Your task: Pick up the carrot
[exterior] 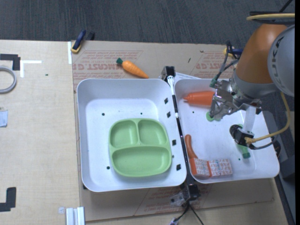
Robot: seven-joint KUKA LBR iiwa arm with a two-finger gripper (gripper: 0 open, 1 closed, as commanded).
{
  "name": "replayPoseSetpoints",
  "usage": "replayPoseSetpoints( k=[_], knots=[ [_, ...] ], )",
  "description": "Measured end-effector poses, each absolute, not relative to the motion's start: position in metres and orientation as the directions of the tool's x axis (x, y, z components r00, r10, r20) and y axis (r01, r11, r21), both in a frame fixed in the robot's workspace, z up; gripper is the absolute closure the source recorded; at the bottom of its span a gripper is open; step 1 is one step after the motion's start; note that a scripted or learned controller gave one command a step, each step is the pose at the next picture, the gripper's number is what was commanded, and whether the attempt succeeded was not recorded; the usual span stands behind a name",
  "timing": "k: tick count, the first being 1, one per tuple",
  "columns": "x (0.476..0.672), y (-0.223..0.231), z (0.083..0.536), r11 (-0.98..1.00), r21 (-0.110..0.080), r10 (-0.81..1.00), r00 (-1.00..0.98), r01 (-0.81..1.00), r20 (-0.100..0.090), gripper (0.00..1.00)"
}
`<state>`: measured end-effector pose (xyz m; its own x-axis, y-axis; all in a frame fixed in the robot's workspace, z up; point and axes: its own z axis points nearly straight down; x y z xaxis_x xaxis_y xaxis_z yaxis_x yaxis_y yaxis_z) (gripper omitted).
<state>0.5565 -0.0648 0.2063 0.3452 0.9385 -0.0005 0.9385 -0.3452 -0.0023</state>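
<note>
In right bin's point(262, 170) far-left corner: carrot point(198, 98), smooth orange taper, lying flat, thick end touching pincer point(216, 110). Cannot tell whether pincer is gripping it.

So the gripper point(216, 110) sits low in the right bin point(262, 168), right by the carrot point(199, 98) near its back wall. Second carrot point(132, 68) lies on cardboard behind the left bin point(89, 139), which holds a green divided plate point(139, 147).

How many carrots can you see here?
2. One carrot lies on the cardboard behind the left bin. Another carrot lies in the right bin, partly hidden by the gripper; more could be hidden beneath the arm.
</note>
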Motion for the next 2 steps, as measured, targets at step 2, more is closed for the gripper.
replayPoseSetpoints(
  k=[2],
  knots=[
    [0.478,-0.115,0.183,-0.628,0.000,0.778,0.628,0.778,0.000,1.00]
  ],
)
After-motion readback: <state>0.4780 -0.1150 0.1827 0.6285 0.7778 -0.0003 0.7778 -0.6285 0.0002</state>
